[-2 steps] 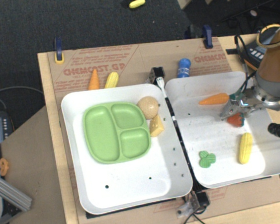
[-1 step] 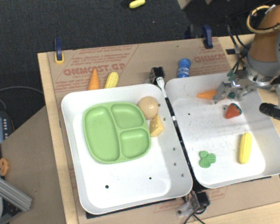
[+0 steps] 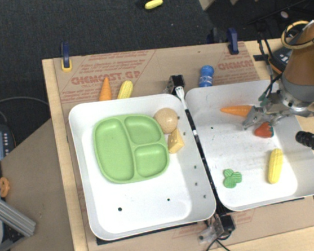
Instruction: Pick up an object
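Metal hand (image 3: pixel 261 119) low over glossy red toy (image 3: pixel 264 131), finger state unclear, tapered carrot (image 3: pixel 236 110) beside

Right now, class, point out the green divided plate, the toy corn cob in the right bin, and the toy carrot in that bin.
green divided plate (image 3: pixel 113 141): camera view, its large left compartment.
toy corn cob (image 3: pixel 274 165): camera view, mid-length.
toy carrot (image 3: pixel 236 110): camera view, mid-body.
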`<act>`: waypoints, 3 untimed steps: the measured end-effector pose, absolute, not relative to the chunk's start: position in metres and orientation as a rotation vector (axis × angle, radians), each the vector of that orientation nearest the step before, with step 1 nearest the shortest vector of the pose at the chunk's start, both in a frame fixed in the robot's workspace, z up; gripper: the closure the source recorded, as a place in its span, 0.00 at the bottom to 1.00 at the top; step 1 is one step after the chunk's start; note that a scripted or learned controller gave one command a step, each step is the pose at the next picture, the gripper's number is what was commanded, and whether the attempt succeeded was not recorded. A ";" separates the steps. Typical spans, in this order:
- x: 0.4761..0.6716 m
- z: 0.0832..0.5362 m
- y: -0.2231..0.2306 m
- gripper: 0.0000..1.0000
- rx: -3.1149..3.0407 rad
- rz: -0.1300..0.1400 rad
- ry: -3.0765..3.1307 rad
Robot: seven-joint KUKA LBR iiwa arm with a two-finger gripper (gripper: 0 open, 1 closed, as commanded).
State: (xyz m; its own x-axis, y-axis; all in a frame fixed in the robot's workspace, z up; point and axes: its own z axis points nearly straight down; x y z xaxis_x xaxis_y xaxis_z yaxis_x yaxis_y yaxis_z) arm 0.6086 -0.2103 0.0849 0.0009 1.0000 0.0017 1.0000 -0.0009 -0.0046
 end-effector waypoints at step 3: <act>0.533 0.085 -0.113 0.00 -2.219 -0.004 -2.230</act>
